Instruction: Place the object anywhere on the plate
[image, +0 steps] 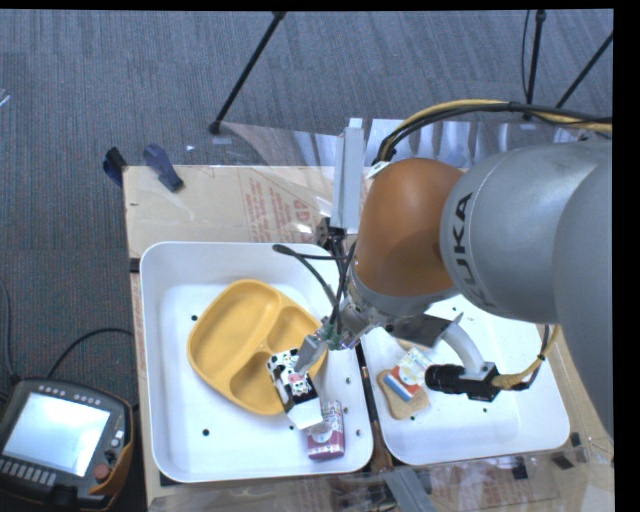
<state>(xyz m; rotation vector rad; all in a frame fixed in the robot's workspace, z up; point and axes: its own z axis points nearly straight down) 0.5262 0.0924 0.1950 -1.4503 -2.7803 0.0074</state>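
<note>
Near front: small milk carton (292, 380), likely light, crushable; gripper (318, 345) grip unclear. Grasp flat sides, set on yellow plate (240, 335).

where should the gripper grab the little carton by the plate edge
Grip the small carton across its narrow sides near the middle, coming from above. It lies tilted over the yellow plate rim, broad printed face up, with the red-and-white can close below it.
</note>
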